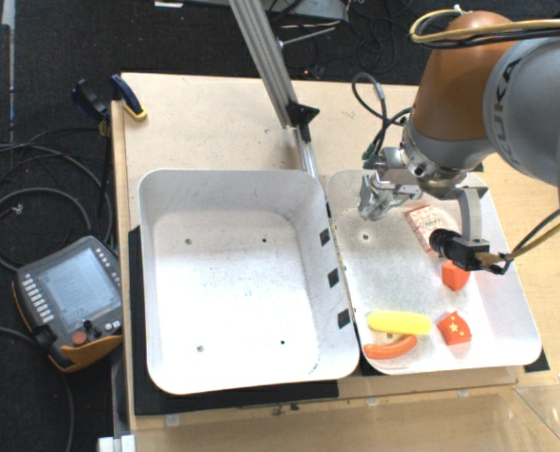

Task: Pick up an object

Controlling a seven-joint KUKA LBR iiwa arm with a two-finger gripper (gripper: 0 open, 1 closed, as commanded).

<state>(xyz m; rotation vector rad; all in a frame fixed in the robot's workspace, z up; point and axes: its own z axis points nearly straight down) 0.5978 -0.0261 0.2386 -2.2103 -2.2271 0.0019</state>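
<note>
My gripper [376, 203] hangs over the far left part of the right bin [505, 295], above bare bin floor. Just to its right lies a pink and white packet [424, 222]. An orange block [456, 276] sits further right, in the middle of the bin. Along the near edge lie a yellow banana-shaped piece [399, 322], an orange-red curved piece [391, 347] right below it, and a red-orange cube [455, 329]. I see nothing held at the gripper.
The left bin [167, 196] adjoins the right one along a raised shared wall [334, 252]. A slanted metal pole [265, 55] rises behind the bins. A teach pendant [68, 295] lies off the bench at left.
</note>
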